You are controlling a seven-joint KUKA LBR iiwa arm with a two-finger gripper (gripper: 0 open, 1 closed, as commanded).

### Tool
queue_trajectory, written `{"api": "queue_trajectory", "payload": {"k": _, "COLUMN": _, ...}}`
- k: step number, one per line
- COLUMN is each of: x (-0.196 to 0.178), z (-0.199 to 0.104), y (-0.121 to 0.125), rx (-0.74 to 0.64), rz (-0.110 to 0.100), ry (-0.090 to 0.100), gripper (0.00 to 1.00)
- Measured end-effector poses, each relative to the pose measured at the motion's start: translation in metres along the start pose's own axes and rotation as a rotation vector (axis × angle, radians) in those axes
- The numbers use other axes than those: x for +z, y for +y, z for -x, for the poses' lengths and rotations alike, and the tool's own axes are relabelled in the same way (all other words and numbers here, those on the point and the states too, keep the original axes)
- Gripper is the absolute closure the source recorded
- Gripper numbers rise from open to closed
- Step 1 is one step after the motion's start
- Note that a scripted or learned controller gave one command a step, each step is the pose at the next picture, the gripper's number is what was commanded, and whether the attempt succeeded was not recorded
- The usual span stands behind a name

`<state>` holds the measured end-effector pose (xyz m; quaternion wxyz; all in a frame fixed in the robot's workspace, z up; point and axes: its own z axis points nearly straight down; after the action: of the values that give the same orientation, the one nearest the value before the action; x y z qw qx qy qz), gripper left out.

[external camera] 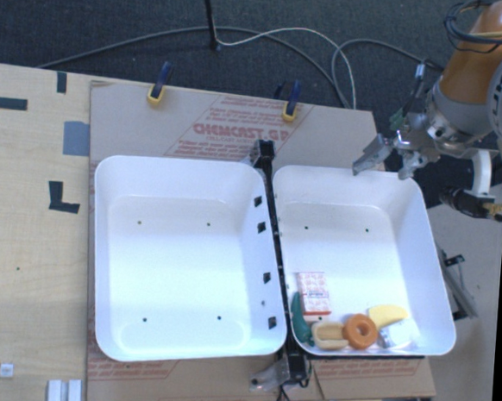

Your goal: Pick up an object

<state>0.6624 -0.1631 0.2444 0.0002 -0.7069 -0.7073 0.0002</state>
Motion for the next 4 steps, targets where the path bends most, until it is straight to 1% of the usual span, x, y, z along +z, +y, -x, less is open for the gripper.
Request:
{"api": "queue_trajectory", "payload": {"k": 1, "x": 0.061, "z": 0.005, "y": -0.088, "rx": 0.003, "rz": -0.006, "ry": 0.001, "gripper": 0.0}}
{"api": "queue_trajectory", "payload": {"k": 2, "x": 0.159, "z": 0.015, "y": -0.092, "rx": 0.001, "rz": -0.005, "ry": 0.001, "gripper": 0.0}}
{"api": "queue_trajectory", "payload": {"k": 3, "x": 0.155, "z": -0.023, "y": -0.095, "rx": -0.002, "rz": 0.001, "ry": 0.0, "gripper": 0.0}}
{"api": "queue_trajectory", "payload": {"k": 4, "x": 0.155, "z": -0.021, "y": -0.096, "rx": 0.0, "rz": 0.001, "ry": 0.0, "gripper": 0.0}}
